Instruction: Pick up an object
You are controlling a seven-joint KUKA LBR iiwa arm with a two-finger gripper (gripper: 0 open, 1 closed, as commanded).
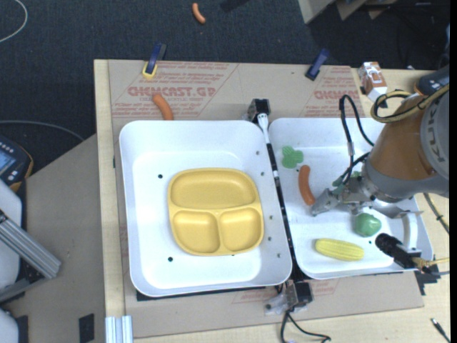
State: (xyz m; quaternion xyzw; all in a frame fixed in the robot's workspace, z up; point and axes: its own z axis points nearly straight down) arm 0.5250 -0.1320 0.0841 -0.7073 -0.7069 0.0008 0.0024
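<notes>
Yellow corn (339,249), right bin (321,131)

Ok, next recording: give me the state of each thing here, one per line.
Gripper: low in the right bin, beside the sausage, fingers unreadable.
Sausage: lying flat, not held.
Corn cob: lying flat near the front wall.
Green ball: resting by the wrist.
Green piece: resting near the back.
Yellow tray: flat in the left bin.
</notes>
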